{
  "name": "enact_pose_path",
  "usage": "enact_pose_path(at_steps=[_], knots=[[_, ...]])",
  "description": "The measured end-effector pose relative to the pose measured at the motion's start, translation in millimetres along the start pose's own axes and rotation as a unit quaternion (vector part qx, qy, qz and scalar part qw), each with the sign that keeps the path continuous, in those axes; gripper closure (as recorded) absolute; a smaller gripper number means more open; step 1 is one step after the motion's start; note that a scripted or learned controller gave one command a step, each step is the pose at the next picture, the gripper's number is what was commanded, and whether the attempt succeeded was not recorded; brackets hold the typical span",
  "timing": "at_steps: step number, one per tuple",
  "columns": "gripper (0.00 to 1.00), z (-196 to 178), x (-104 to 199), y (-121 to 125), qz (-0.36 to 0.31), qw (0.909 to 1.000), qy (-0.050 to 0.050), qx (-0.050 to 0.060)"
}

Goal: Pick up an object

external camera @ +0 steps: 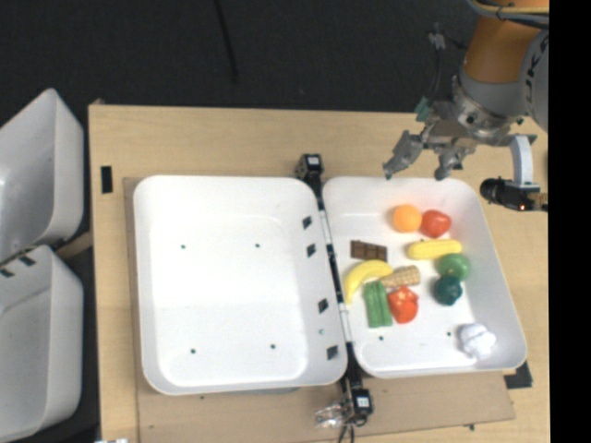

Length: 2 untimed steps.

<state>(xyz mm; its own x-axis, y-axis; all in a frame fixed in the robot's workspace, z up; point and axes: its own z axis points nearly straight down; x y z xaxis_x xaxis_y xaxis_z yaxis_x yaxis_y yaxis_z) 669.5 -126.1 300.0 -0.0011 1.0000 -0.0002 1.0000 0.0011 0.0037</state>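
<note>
Above the far rim of the right bin [499, 247], the gripper [423, 165] is hanging with its two fingers spread wide and nothing between them. Its fingertips are pointing down toward the bin's back edge, and the arm [503, 35] behind it is being cut off by the top of the view. Nearest that far rim, an orange ball [405, 217] and a red tomato-like piece [436, 222] are sitting side by side. Farther from the rim, a yellow piece [434, 248] is lying just above two green items [451, 278] whose shapes are hard to make out. A brown chocolate bar [367, 250], a banana [367, 275], a green stick [377, 305] and a red pepper [404, 305] are crowding together toward the bin's middle, partly overlapping. Near the rim's opposite corner, a white crumpled thing [477, 340] is blending into the bin floor. The left bin [222, 284] is lying alongside.
</note>
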Motion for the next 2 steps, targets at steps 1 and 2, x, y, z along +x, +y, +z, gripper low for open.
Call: enact_pose_path(at_steps=[1, 2], knots=[[0.00, 105, 48, -7, -0.002, 1.0000, 0.001, 0.004], [1.00, 86, 45, -3, -0.001, 1.0000, -0.001, -0.003]])
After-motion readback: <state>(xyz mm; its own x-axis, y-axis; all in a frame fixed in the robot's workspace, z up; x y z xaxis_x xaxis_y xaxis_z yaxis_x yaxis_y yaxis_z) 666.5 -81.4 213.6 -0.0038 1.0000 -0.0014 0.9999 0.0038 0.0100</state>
